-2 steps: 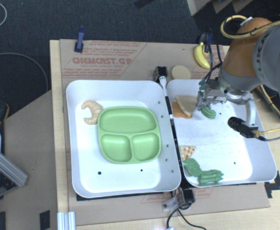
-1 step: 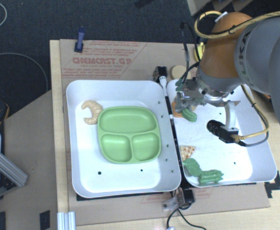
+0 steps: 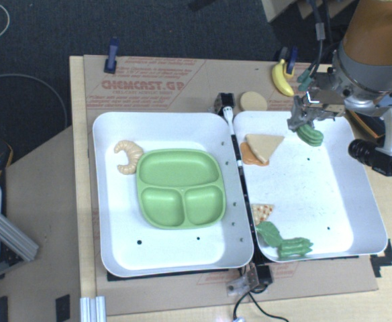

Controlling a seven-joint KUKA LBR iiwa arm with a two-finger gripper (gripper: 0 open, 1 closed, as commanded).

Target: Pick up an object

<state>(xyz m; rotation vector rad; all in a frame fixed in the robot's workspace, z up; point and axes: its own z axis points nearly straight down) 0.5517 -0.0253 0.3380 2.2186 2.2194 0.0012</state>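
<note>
Pincer [image 3: 308, 125] at right bin [image 3: 337, 200] far edge, fingers closed around small green toy vegetable [image 3: 311, 137], apparently gripped. Judged step: lift. Raise straight, slowly; grip looks shallow, slip risk. Avoid sandwich wedge [image 3: 262, 147] nearby.

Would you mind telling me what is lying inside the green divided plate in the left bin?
Nothing can be seen in the green divided plate: all three compartments show bare green. A croissant lies beside it on the left bin floor. Whatever sits under the plate is covered.
</note>
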